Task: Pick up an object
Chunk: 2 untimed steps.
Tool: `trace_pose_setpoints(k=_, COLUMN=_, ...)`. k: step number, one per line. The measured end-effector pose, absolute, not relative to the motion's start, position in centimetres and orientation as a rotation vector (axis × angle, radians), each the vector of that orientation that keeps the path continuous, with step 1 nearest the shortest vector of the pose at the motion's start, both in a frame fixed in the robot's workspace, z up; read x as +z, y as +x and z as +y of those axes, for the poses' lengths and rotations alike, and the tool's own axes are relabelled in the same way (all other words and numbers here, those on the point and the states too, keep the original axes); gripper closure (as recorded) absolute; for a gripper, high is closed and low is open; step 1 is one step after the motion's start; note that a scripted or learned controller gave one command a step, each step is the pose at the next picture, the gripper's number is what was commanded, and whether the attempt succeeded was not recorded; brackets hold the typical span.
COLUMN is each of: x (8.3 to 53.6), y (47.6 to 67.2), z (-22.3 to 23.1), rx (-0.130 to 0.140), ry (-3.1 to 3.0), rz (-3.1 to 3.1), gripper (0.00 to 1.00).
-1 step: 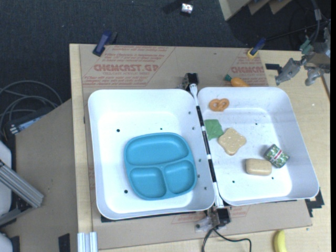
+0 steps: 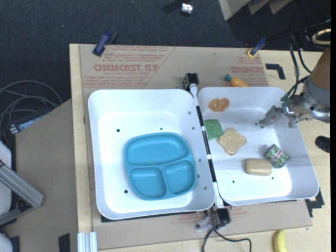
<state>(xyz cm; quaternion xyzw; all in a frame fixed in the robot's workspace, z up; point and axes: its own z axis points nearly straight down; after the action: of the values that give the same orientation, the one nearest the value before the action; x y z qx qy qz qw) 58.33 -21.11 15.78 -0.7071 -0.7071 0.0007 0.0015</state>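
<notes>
One hand (image 2: 274, 116) hovers above right bin (image 2: 299, 185).

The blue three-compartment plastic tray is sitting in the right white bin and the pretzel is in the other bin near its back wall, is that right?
Not quite. In the camera view the blue three-compartment plastic tray sits in the left white bin, not the right one. The brown pretzel is in the other bin, the right white bin, near its back wall.

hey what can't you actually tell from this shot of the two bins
- Gripper, camera view: too small and blurred to tell whether it is open or shut.
- Arm: cut off by the right edge.
- Green packet: print too small to read.
- Yellow thing below the bins: cut off by the bottom edge.
</notes>
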Motion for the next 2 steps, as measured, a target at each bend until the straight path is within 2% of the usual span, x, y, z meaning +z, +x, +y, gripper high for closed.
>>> trace_pose_setpoints(k=1, x=8.4, y=55.1, z=-21.7, rx=-0.005, ry=-2.212, rz=-2.22, gripper=0.0)
trace_pose_setpoints(k=2, x=8.4, y=51.6, z=-21.7, rx=-0.002, ry=-2.216, rz=-2.219, gripper=0.0)
